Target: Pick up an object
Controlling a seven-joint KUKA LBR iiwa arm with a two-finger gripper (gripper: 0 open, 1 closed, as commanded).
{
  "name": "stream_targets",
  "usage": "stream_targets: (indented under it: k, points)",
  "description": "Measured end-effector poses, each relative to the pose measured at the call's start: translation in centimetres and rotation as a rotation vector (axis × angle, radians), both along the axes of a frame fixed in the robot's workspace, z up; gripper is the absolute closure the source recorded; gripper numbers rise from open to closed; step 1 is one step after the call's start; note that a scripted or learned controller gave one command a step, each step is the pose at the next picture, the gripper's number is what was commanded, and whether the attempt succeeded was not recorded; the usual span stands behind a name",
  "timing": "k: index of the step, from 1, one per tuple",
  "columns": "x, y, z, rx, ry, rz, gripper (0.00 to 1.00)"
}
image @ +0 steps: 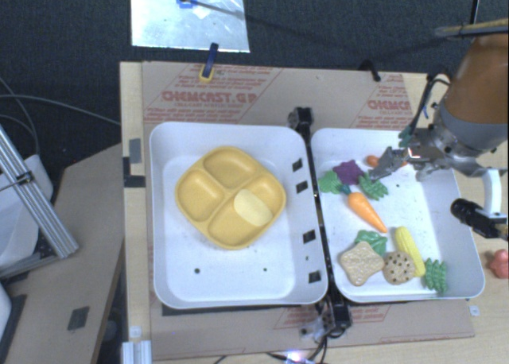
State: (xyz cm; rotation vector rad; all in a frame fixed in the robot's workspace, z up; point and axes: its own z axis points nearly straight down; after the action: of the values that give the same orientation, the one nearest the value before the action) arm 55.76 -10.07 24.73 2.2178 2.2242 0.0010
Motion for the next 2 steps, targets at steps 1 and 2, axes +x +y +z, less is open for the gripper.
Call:
stream_targets:
  k: [1,2]
  points:
    - [0.2,0.5,-17.0,0.001,0.006,-0.002,0.0]
    - [-4.8,0.3,-16.3,0.001,0.005,-0.004,0.0]
